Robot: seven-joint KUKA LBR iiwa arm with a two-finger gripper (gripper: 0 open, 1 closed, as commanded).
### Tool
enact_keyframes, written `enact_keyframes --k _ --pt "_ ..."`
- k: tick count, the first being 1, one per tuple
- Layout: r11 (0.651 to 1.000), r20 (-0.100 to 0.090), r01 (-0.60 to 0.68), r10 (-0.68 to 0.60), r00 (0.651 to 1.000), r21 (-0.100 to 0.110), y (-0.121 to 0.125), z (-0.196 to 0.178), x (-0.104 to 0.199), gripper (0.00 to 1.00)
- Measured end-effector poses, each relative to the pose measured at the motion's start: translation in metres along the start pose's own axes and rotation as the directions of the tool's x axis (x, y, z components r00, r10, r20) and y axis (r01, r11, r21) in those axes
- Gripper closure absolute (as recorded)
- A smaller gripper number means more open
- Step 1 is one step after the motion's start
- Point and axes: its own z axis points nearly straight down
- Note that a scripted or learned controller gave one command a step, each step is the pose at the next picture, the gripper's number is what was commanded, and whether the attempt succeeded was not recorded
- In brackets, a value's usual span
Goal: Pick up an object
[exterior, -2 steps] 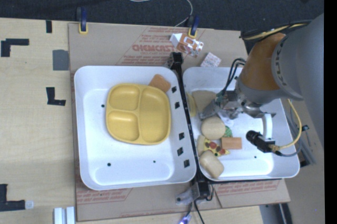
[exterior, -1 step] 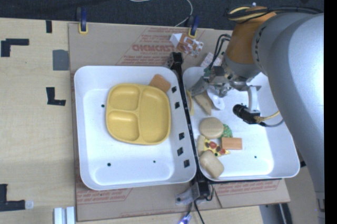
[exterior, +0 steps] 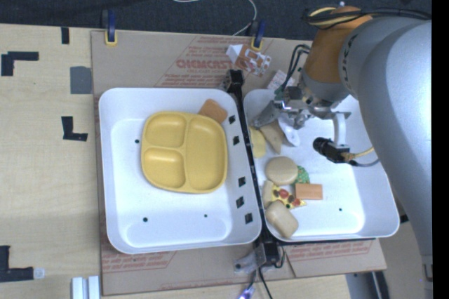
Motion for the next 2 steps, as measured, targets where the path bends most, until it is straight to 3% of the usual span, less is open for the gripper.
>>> enact_keyframes --k 1,2 --pt "1.000 0.001 0.000 0.000 1.000 0.000 -0.008 0.001 -0.002 0.00" --pt "1.000 0.005 -0.001 0.001 1.000 -0.004 0.000 -0.001 0.011 0.00"
